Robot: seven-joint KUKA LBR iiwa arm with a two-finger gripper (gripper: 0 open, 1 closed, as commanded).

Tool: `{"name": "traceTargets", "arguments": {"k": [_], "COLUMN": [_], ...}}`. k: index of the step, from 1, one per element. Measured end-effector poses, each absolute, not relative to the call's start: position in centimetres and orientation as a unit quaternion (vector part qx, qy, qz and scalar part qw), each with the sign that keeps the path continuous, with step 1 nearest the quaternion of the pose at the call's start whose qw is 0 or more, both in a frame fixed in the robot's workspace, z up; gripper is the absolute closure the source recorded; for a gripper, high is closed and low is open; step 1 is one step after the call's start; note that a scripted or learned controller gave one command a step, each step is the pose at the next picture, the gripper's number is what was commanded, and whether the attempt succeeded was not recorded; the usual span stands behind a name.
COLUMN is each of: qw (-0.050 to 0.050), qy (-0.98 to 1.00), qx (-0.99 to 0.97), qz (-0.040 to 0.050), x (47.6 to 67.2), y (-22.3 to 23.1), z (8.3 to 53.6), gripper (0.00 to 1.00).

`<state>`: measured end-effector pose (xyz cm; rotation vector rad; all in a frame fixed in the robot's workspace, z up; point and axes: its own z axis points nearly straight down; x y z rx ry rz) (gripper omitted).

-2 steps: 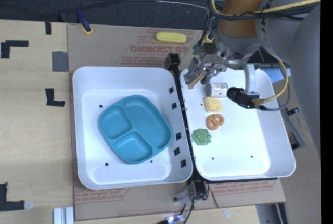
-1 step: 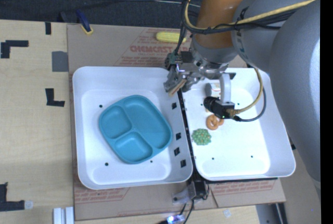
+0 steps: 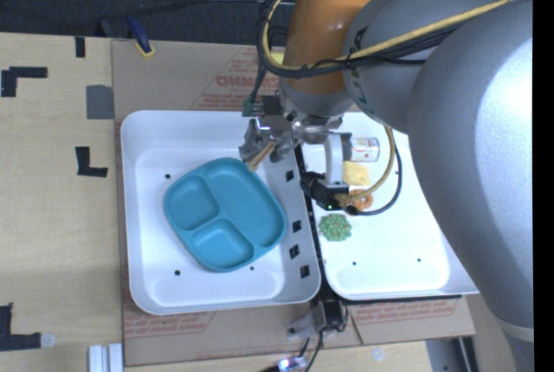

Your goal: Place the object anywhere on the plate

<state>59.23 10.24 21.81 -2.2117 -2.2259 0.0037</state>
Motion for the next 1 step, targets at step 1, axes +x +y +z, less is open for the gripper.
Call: {"name": "traceTargets", "arguments": {"k": [1], "qw": [0.001], "qy": [-0.71], "qx": [-0.705], "qz": [0.0007], "x": [57.98], "y": [16.47], "z": [22.33], "gripper": [1.0]}}
